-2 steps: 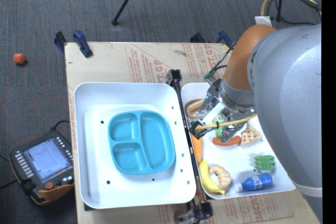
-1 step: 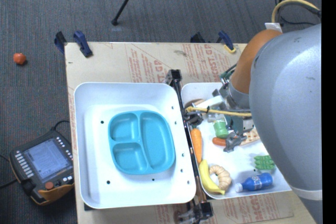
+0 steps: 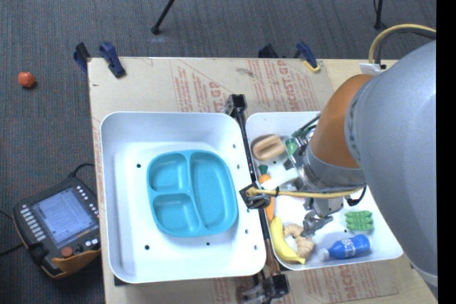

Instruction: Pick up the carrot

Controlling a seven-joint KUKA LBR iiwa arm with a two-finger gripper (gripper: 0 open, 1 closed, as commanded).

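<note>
A teach pendant [image 3: 57, 224] lies on the carpet. The left bin [image 3: 117, 153] holds a glossy blue three-compartment tray [image 3: 192, 192]. In the right bin [image 3: 381, 249], the orange carrot [image 3: 268, 206] lies by the divider, above a banana [image 3: 283, 242]. The gripper [image 3: 317, 221] hovers nearby, its fingers' spread unclear. A blue bottle [image 3: 347, 247] lies rightward.

You are viewing an evenly lit scene under soft overhead light. The white bins [image 3: 174, 126] read bright, with mild glare on their rims and only faint shadows inside. The grey carpet [image 3: 214, 3] toward 12 o'clock reads dim. The arm [image 3: 399, 153] at 3 o'clock appears large and soft-edged. Overall sharpness is moderate; small items in the right bin look slightly blurred.
</note>
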